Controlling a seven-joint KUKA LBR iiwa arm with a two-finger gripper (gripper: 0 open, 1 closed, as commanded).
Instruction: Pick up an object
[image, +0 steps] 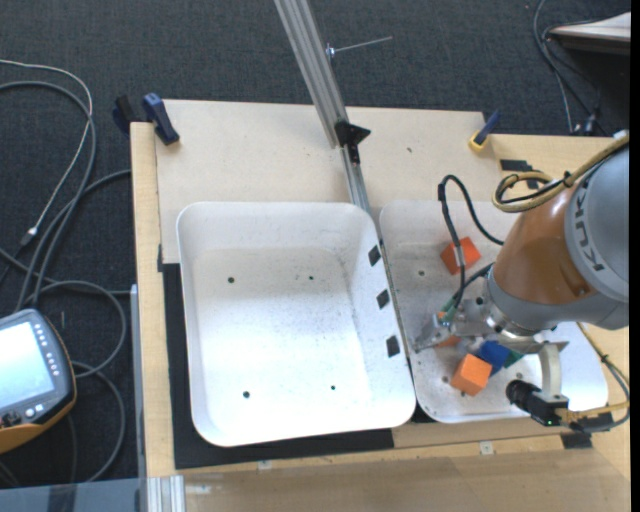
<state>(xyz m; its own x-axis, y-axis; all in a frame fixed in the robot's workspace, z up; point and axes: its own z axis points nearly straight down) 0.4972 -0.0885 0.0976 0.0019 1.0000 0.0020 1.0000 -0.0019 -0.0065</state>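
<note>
The right bin (410, 300) holds an orange block (460, 254) near its middle, a second orange block (472, 374) near the front and a blue block (495, 356) beside it. A small green piece shows by the blue block. My gripper (443, 332) hangs low over the bin, left of the blue block and just above the front orange block. Its metal tips sit close to the bin floor, and the wrist body covers much of them. Nothing shows between them.
The left bin (280, 320) lies beside the right one, with black clips (382, 297) along the shared wall. A metal pole (320, 80) slants up from the back of the bench. The arm's bulk covers the right bin's right half.
</note>
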